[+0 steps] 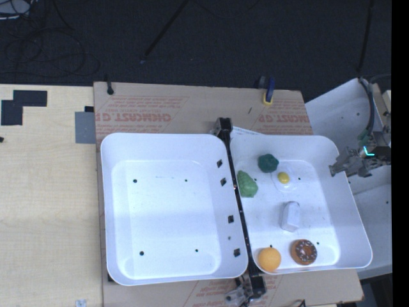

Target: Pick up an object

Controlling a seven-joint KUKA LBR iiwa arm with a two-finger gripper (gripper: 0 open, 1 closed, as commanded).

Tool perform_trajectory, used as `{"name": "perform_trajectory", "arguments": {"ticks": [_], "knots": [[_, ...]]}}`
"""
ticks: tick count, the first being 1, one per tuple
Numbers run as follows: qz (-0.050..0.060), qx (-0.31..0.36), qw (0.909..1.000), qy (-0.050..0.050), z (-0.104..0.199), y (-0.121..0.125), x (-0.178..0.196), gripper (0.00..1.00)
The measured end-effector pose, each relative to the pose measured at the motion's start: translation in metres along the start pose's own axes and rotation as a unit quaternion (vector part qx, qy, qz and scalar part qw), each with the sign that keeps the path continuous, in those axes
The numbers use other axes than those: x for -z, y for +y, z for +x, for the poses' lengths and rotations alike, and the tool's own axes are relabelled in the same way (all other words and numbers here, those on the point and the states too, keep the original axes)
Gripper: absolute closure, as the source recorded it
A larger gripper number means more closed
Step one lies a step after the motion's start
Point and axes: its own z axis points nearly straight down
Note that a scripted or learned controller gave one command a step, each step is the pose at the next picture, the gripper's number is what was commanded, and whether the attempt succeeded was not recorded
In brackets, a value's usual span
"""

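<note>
Six bits in the right bin (345,190), all left of the claw (350,165) parked at the rim. Can't tell its state. Closest: yolk-looking thing (284,178). Could slip, looks flat.

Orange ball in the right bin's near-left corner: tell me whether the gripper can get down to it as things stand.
Probably yes. The orange ball lies uncovered, with open space above; the gripper waits past the right bin's far edge. The bin's corner wall and the donut beside it crowd the approach.
</note>
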Motion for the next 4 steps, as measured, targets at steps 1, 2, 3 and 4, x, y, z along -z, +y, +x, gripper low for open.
{"name": "perform_trajectory", "arguments": {"ticks": [1,2,3,4], "knots": [[0.003,0.002,1.0000,0.001,0.022,0.034,-0.136,0.00],[0.000,0.000,1.0000,0.000,0.020,0.034,-0.129,0.00],[-0.008,-0.001,1.0000,-0.003,0.000,0.002,0.028,0.00],[0.004,0.002,1.0000,0.001,0.002,0.033,-0.089,0.00]]}}
